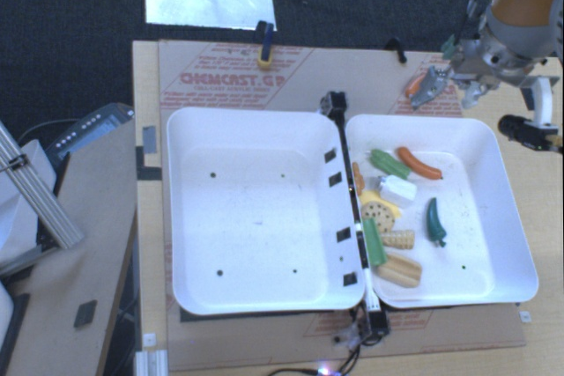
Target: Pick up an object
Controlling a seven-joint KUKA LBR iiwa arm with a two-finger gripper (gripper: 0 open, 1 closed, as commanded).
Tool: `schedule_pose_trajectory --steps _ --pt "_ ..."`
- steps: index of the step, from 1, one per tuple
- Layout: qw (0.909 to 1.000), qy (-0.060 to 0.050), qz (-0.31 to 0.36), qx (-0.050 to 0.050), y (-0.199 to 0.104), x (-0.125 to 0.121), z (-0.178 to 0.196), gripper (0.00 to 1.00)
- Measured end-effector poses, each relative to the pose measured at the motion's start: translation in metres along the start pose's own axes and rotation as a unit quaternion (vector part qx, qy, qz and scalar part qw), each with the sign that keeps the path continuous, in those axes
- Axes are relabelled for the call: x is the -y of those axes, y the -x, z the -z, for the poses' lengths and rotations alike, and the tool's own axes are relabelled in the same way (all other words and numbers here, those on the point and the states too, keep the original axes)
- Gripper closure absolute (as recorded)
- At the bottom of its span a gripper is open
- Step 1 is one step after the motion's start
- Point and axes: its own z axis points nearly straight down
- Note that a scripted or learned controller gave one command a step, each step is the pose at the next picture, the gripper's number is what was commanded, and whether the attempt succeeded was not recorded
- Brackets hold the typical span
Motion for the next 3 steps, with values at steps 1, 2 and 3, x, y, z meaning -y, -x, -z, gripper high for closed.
schedule_pose_trajectory --steps 1,2,3 --pt "1.0 0.002 0.002 0.0 0.0 -0.001 0.011 1.0" --pt "1.0 -0.003 -0.001 0.0 -0.001 0.019 -0.057 1.0" --pt "1.0 0.0 0.003 0.0 -0.041 -0.009 -0.093 1.0"
